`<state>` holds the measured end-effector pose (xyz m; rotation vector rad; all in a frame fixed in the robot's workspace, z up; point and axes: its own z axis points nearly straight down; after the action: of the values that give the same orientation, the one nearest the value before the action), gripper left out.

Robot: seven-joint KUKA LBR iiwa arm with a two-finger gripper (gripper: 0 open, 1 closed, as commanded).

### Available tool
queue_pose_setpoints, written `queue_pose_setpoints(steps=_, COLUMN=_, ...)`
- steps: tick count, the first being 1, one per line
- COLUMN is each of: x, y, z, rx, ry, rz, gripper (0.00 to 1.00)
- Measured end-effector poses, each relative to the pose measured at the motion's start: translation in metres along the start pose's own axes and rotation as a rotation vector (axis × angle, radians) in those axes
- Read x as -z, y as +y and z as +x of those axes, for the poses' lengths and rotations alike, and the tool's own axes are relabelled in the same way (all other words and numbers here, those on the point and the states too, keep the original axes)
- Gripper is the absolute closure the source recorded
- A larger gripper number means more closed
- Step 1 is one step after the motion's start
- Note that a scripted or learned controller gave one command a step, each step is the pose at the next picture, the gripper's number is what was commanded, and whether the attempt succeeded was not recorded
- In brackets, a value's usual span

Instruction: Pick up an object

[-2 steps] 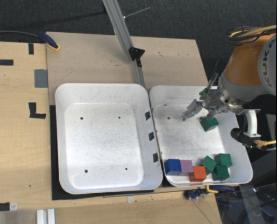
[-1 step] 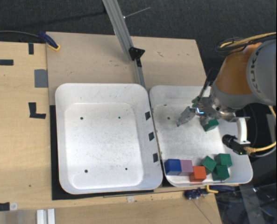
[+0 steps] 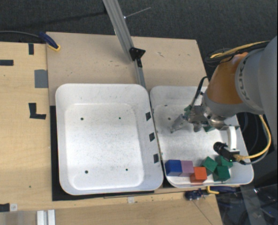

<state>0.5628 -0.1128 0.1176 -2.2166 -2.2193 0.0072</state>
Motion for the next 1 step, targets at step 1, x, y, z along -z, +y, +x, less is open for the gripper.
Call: queue_pose_setpoints(steps=1, x=0.0125, y=0.0010, z=0.0005, rx=0.001, ry=0.001, rz=-0.003, gripper=1.00)
